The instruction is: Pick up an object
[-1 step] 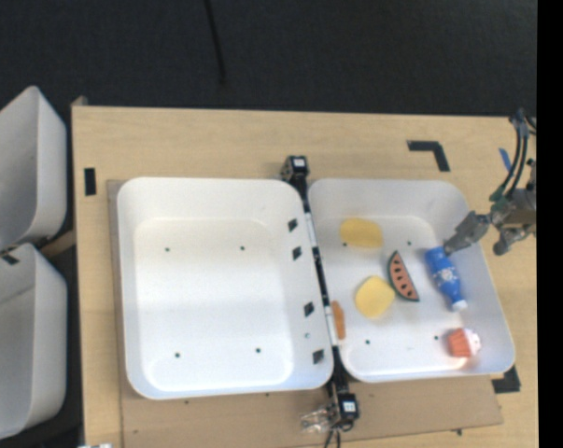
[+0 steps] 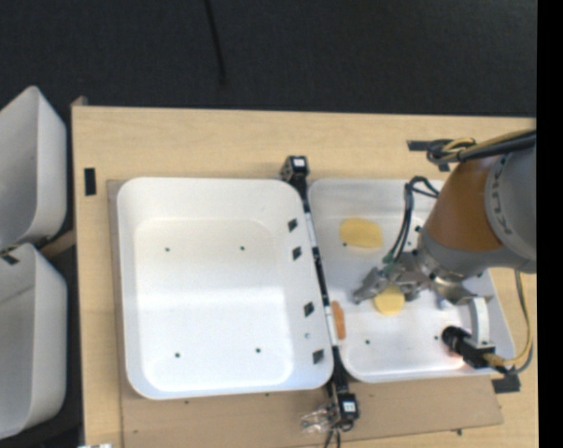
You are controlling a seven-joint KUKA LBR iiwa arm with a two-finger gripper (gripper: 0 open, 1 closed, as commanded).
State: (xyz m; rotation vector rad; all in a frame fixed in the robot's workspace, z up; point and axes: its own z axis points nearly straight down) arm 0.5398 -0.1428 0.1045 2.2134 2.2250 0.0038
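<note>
Arm [image 2: 477, 217] over right bin [image 2: 402, 367], fingers [image 2: 386, 287] touching yellow piece [image 2: 389, 303], left bin [image 2: 216, 278]

Arm [image 2: 486, 208] cut off at right edge

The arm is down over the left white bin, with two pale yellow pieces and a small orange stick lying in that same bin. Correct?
Wrong bin. The camera view shows the gripper down over the right shallow white bin. The two pale yellow pieces, one flat and one under the gripper, and the small orange stick lie in that right bin too.
</note>
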